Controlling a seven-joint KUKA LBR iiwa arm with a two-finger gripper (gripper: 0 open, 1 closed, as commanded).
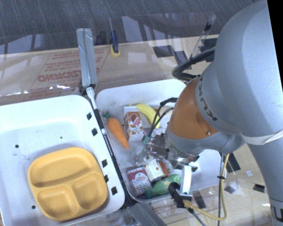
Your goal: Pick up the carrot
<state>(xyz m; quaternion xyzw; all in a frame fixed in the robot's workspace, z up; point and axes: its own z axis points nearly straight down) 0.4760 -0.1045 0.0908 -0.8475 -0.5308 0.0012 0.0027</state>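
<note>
We see the gripper [157, 146] low inside the right bin [174, 85], half hidden under the arm's orange band and grey wrist, so we cannot tell whether it is clenched or released. Nothing shows as being grasped.

The carrot [117, 132] lies in that same bin, to the left of the gripper and slightly farther up the view, close to the wall shared with the left bin [3, 161]. Its long axis runs nearly up and down in the view, tilted a little, with the thick end at the top and the tip pointing down toward the packets. It lies free, apart from the gripper. We judge that the coming move turns on a short shift leftward and a closing across the carrot's narrow width.

We count one carrot, one banana [147, 113] just above the gripper, one upright packet [133, 123] between carrot and banana, two small packets [147, 176] below the gripper, and one green piece [163, 187] beside them. The left bin holds one yellow tray [67, 182] with three compartments. We count two bins and one arm.
</note>
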